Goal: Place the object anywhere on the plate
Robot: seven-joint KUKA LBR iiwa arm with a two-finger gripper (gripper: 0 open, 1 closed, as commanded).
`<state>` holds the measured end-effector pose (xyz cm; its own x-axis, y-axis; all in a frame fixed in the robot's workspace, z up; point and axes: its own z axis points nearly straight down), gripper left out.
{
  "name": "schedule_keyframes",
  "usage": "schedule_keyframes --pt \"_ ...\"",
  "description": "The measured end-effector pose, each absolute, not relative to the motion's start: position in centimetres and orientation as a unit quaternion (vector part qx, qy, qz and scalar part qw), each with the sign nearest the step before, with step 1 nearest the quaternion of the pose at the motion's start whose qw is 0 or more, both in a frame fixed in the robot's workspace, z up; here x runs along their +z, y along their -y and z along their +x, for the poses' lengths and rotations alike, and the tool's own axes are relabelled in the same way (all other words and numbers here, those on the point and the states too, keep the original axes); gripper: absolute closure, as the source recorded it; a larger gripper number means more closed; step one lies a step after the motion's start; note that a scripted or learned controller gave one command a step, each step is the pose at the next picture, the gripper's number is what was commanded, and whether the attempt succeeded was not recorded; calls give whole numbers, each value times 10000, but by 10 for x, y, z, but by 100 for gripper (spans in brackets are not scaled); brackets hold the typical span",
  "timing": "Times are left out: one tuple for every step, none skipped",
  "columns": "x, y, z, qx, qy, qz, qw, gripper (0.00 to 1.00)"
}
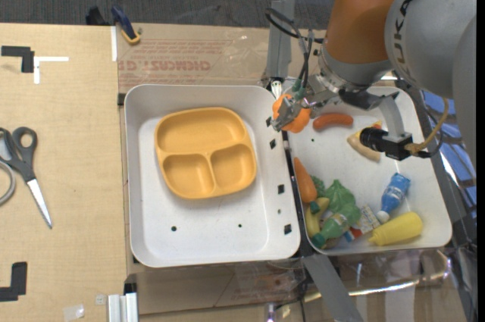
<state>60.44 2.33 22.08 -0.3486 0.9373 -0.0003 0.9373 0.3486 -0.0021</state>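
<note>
Arm (402, 17) bent low, gripper (289, 113) w/ orange object (298, 118) (btwn bins).

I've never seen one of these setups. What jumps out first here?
First, the big grey and orange arm reaching in from the right, its gripper over the seam between the bins, with something orange at its tip. Next, the yellow divided plate lying alone in the left bin. The right bin holds a jumble of toy food.

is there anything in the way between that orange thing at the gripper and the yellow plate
Nothing visible. The orange object sits at the gripper above the bins' shared edge, and only bare left bin floor lies before the divided yellow plate.
</note>
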Motion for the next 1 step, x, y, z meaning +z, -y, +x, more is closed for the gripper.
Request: schedule_keyframes --pt "221 -23 604 10 8207 -5714 2 0"
